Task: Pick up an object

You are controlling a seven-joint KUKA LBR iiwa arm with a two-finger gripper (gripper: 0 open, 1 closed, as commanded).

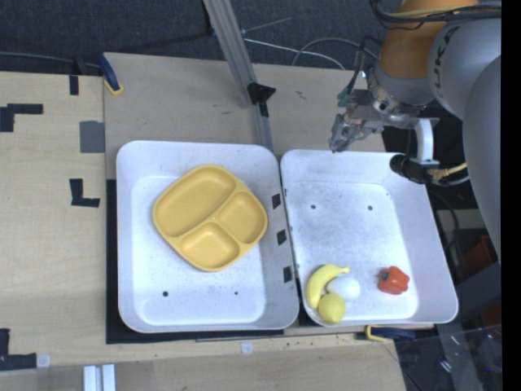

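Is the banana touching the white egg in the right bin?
Touching. In the camera view, the banana curves right against the white egg, with no bin floor showing between them.

Both white bins [199,155] — smooth plastic, floors scuffed and speckled dull. Yellow divided plate [210,217]: matt plastic. Banana [322,279], lemon [331,308], red pepper [393,280] — glossy, plastic-looking. Bench [49,218] pale wood grain. Arm [456,47] shell smooth, satin grey.
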